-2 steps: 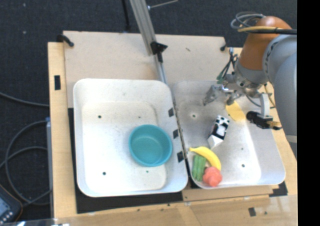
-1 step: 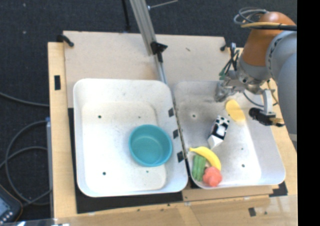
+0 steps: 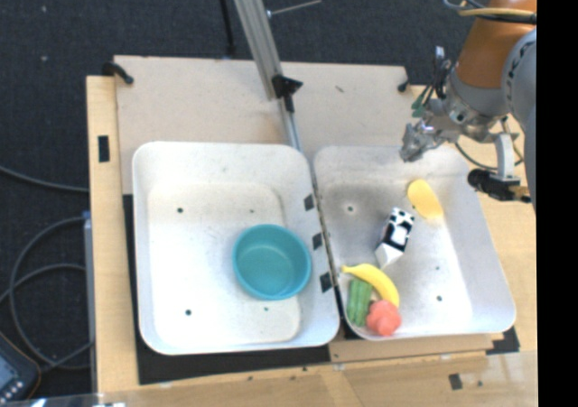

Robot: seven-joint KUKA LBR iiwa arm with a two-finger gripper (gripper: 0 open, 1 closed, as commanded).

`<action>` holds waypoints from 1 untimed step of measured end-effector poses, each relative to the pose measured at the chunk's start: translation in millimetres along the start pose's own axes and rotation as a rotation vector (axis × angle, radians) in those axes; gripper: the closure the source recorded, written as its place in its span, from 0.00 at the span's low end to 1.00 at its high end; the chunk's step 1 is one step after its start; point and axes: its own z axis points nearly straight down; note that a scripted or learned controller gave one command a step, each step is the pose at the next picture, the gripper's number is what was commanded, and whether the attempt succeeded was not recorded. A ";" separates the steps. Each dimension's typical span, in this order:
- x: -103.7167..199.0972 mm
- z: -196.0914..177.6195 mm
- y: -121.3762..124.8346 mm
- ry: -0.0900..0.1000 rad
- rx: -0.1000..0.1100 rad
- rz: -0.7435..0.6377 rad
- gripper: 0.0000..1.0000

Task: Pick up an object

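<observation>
My gripper (image 3: 417, 143) hangs over the far rim of the right bin (image 3: 470, 306), pointing down; nothing shows between its fingers. Just below and right of it a yellow lemon-shaped object (image 3: 424, 198) lies in the bin. A black-and-white carton (image 3: 395, 235) lies near the bin's middle. At the bin's near left corner sit a yellow banana (image 3: 375, 280), a green vegetable (image 3: 359, 301) and a red fruit (image 3: 384, 317), bunched together.
The left bin (image 3: 172, 180) holds a blue bowl (image 3: 271, 261). A slanted metal post (image 3: 262, 35) rises from the back of the bench between the bins. Cables run along the arm at the right.
</observation>
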 end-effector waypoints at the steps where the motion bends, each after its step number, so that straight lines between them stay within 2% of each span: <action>1: -1.8 -33.7 1.3 0.001 0.002 -0.002 1.00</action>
